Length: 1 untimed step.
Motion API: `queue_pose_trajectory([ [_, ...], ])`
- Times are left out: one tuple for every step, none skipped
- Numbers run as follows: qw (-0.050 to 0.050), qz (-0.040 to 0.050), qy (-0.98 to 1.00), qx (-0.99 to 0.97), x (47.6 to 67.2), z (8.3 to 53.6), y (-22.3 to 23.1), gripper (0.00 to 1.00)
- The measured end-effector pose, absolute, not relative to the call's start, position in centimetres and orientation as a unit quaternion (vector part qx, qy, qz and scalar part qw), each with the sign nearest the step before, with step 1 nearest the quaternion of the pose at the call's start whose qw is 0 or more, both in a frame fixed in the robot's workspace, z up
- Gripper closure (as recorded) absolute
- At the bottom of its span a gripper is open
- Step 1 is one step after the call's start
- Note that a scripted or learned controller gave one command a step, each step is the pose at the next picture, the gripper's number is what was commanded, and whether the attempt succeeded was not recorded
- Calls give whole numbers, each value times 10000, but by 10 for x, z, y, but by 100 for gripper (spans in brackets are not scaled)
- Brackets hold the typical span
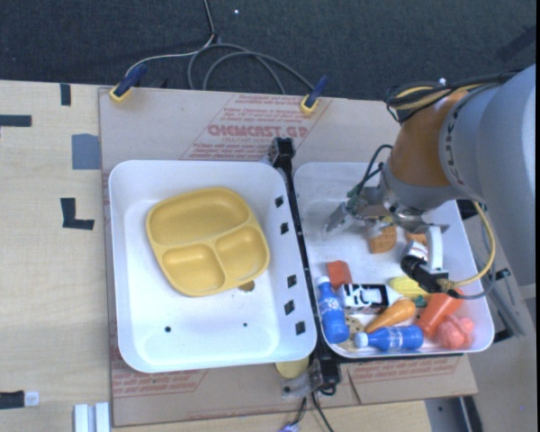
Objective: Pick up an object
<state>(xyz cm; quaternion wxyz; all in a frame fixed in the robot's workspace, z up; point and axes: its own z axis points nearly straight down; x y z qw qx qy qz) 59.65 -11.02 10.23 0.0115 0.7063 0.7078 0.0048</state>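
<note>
- Small toy objects, a loose pile, sit in the right shallow white plastic bin (310, 183), mostly along its near and right side.
- Landmark = black divider strip (292, 241) running between the two bins.
- Just right of divider, near end: blue plastic bottle with white label (330, 309), standing roughly along the divider.
- Right of that bottle: small red-orange block (338, 273), then a black-and-white printed item (364, 295).
- Further right from divider: orange carrot-shaped toy (391, 314), lying tilted, and a second blue bottle (398, 338) lying on its side by the near rim.
- Farthest from divider, near right corner: yellow banana-like piece (409, 286), red-orange chunky toy (438, 311), pink round berry-like toy (454, 331), all bunched, touching or almost.
- Small tan-orange block (383, 238) sits mid-bin, right of divider, just under the arm's wrist.
- Gripper (342, 219) on the grey KUKA arm with orange band (423, 147) is low over the right bin, right of divider, far half; metal fingers (335, 223) look spread apart, nothing seen between them.
- Tan-orange block is beside the gripper, not in it.
- Left of divider: left shallow white bin (130, 268) holding a yellow three-compartment plastic plate (207, 238), lying flat, slightly rotated.
- Both bins rest on a brown cardboard sheet with red print (243, 129); blue-tipped and yellow-tipped clamps at its far edge.
</note>
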Motion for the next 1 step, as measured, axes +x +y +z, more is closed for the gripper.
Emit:
queue_pose_trajectory([
  [26,-1,7061,7081,607,151,-173,0],
])
